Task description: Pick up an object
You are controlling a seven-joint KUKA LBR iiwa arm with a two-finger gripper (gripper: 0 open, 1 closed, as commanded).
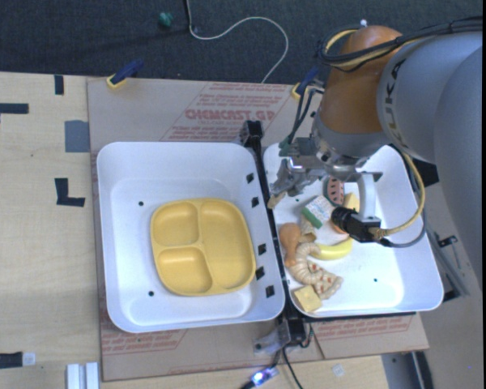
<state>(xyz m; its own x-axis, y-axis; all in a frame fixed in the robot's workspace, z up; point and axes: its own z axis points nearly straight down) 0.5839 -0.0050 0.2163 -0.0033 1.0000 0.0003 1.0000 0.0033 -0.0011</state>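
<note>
The gripper (308, 186) hangs low over the right bin (405, 286), and whether it grips anything I cannot tell. Leftmost, the yellow divided plate (201, 245) lies in the left bin (117, 217); rightward, the food toys (312, 262) sit heaped beneath the arm, none visibly lifted, so the pick looks undone. The red print on the cardboard (219, 116) reads mirrored and illegible

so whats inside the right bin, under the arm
The right bin holds a heap of toy food: a banana, a croissant-like pastry, a small green-and-white box and a yellow block. The arm covers the bin's far part, so whatever lies there is hidden.
</note>
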